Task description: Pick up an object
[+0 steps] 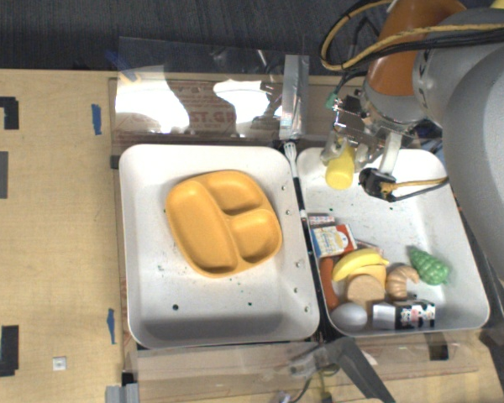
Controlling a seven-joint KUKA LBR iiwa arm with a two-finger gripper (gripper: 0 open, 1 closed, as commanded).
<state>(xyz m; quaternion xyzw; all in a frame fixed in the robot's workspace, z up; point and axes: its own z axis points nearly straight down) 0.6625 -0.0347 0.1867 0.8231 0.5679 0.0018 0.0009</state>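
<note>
Gripper (346,145) over right bin's (454,217) far-left corner, closed on small yellow object (339,170) hanging above the bin floor. Banana (359,264), green toy (428,264), bottle (403,315) crowded along near edge. Orange tray (223,221) in left bin (143,250).

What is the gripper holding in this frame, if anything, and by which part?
The gripper appears to hold a small yellow object by its upper end, lifted over the far end of the right bin.

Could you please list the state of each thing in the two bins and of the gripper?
Gripper: raised, shut on yellow object.
Yellow object: lifted, upright between the fingers.
Orange divided tray: lying flat, right way up.
Banana: lying in the pile.
Dark bottle: lying on its side.
</note>
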